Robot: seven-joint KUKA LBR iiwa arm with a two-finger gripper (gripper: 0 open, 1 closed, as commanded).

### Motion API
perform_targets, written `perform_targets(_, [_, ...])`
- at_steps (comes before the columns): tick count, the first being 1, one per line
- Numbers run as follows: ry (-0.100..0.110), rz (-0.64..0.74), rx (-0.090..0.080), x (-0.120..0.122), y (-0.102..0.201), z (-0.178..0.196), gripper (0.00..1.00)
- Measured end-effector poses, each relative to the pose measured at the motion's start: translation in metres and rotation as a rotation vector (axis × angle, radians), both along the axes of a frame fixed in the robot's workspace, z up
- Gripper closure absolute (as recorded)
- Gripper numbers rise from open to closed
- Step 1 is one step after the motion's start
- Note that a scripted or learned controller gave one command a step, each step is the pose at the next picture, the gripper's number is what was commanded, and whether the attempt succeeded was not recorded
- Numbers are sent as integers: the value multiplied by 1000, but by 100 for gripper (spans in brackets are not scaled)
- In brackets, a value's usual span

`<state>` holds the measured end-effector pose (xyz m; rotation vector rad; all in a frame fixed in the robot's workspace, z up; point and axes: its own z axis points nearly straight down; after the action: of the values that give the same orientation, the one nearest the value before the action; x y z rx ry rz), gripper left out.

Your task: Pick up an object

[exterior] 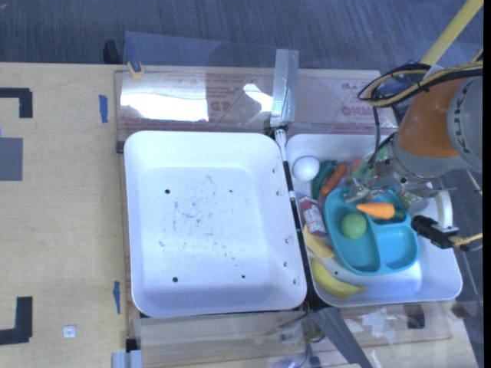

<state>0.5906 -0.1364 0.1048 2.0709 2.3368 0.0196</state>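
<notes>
Gripper [374, 186] low over blue tray [383, 255] beside orange carrot [376, 210], can't tell its state; nothing visibly lifted, pick not done.

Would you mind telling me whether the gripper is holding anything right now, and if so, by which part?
It cannot be told. The gripper sits low over the blue tray, just above the orange carrot, but nothing is plainly clamped in it.

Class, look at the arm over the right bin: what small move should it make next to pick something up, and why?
Probably lower straight down: the gripper hangs just above the orange carrot lying in the blue tray, with nothing visibly gripped yet.
</notes>
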Motion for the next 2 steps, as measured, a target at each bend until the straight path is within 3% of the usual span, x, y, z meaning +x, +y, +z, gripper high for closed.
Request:
perform_targets(1, [2,0,0,0,0,-1,0])
perform_targets(2, [38,-132,9,35,-5,-14,0])
